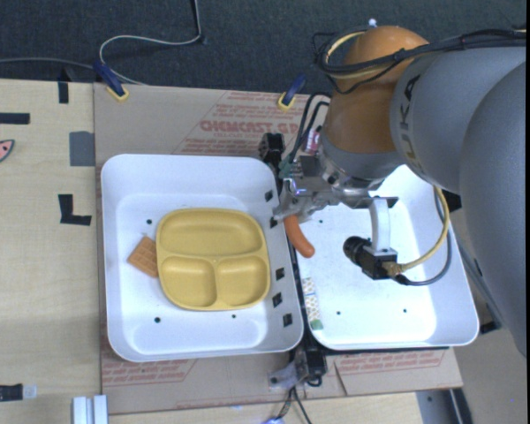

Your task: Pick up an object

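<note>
Resting on a cardboard-covered surface (238,126), two white bins sit side by side. Left bin (124,237): yellow divided plate (214,259), tan cracker (144,256) touching it. Jaws (293,208) over the shared rim, orange carrot (299,237) just below; grip unreadable. Dark floor (247,16) behind.

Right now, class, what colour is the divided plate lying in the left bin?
Pale yellow; the divided plate shows best in the camera view.
</note>
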Controlling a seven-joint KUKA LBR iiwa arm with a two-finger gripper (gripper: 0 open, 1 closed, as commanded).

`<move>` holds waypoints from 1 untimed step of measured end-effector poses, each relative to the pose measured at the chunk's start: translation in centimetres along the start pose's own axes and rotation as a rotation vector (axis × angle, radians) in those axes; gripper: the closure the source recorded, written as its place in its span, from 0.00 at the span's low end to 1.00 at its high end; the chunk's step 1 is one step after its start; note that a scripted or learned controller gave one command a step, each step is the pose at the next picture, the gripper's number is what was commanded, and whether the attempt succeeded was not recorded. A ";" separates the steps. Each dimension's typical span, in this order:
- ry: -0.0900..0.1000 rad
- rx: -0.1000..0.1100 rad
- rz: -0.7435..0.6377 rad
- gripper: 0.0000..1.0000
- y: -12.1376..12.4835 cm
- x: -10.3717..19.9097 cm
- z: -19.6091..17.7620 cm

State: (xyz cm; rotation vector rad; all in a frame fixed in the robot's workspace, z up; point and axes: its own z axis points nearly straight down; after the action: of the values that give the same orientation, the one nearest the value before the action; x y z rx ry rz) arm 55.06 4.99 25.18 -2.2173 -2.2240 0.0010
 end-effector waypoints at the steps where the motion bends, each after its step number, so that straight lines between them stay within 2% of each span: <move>1: -0.001 0.001 0.002 1.00 1.4 -1.6 -0.5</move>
State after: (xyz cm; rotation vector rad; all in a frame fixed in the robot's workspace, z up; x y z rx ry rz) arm 56.45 3.43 25.71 -2.2198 -2.2219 0.0029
